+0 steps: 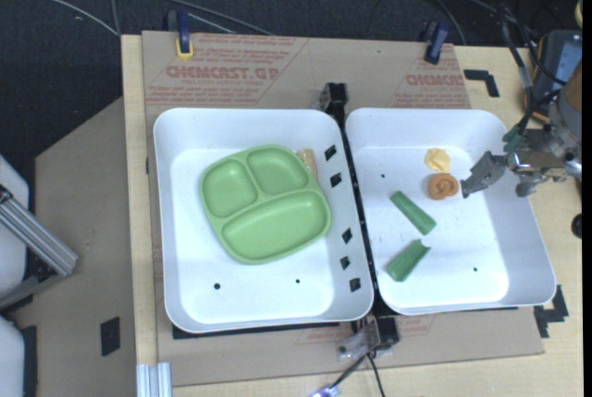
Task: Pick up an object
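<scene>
The right bin (518,279) holds a small yellow piece (437,159), a round orange piece (443,187) and two green sticks, one (412,212) in the middle and one (407,260) nearer the front. My gripper (497,186) hangs over the bin's right side, just right of the orange piece. It is open, its two dark fingers spread apart with nothing between them. The left fingertip (470,187) is close to the orange piece.
The left bin (185,284) holds a green divided plate (266,201) with a small tan item (307,162) at its far right edge. A black divider with clips (344,201) separates the bins. Cables run across the dark floor behind the bench.
</scene>
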